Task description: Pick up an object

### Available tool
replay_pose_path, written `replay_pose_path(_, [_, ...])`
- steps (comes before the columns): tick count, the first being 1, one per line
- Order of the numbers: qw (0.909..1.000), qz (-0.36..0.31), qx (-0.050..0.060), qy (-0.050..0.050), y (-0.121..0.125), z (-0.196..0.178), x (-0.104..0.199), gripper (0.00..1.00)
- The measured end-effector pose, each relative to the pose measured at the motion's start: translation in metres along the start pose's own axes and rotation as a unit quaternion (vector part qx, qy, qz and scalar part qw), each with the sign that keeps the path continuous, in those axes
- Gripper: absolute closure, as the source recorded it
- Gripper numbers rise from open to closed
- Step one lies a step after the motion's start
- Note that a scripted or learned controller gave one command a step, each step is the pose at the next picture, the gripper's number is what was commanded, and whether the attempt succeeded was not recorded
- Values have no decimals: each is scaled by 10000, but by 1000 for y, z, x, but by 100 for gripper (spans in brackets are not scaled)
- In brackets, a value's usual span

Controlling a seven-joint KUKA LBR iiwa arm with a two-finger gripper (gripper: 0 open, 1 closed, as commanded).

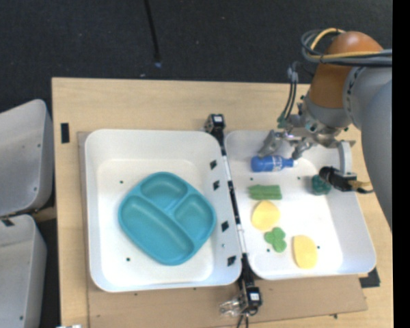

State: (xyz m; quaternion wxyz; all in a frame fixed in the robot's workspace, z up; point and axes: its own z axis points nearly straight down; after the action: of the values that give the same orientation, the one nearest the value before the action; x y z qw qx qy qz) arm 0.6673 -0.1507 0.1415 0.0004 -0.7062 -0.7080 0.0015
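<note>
Left bin [96,183]: a teal tray [166,216] is held. Right bin [348,244]: a blue bottle [270,162], green block [266,192], yellow disc [265,214], green clump [276,238], yellow oval [304,251] and dark teal piece [320,183] are held. Tool [285,143]: placed over the bottle at the bin's far edge, fingers spread, nothing pinched.
</note>
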Motion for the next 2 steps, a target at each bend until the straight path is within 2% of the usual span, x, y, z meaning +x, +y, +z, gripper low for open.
replay_pose_path(1, [10000,2,-28,4,1,19,-1,0])
replay_pose_path(2, [10000,-5,-43,-3,2,8,-2,100])
